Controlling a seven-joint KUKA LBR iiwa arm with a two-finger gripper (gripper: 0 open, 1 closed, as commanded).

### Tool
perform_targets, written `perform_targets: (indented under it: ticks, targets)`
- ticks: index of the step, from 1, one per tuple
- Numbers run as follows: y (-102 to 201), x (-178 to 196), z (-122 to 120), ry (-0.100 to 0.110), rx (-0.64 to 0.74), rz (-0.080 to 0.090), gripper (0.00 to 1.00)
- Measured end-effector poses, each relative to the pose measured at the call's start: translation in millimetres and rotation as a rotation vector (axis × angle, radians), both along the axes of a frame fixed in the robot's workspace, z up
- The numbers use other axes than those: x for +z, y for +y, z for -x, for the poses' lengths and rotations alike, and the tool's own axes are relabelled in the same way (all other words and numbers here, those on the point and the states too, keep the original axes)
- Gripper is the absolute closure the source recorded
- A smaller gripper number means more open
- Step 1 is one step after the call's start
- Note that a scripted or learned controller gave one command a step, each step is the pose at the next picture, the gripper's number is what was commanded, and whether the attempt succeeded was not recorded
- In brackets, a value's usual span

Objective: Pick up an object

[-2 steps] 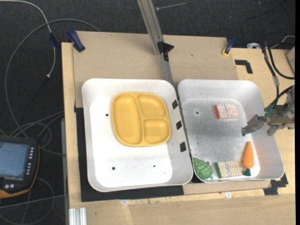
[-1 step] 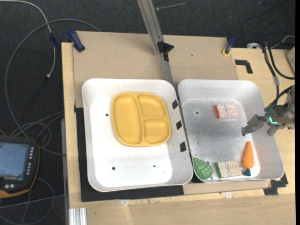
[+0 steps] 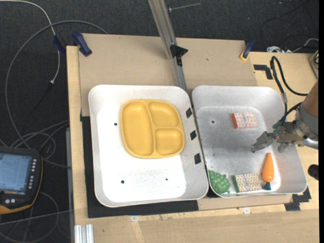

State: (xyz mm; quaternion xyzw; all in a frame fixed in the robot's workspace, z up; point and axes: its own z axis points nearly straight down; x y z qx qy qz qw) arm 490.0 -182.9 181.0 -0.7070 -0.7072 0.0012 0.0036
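The arm (image 3: 310,116) reaches in from the right edge of the bench, low over the right bin's right side. Its gripper (image 3: 263,144) points left, fingers (image 3: 259,145) spread apart, holding nothing.

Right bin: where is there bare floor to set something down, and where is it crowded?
Bare floor runs down the right white bin's left and middle, below the small red-and-white patterned packet. The front edge is crowded: green bumpy toy, patterned block, orange carrot. The claw hangs just above the carrot.
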Motion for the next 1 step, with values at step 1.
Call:
perform_targets:
  ticks: [1]
  targets:
    - [4.2, -63.2, 1.7, 0.001, 0.000, -0.001, 0.00]
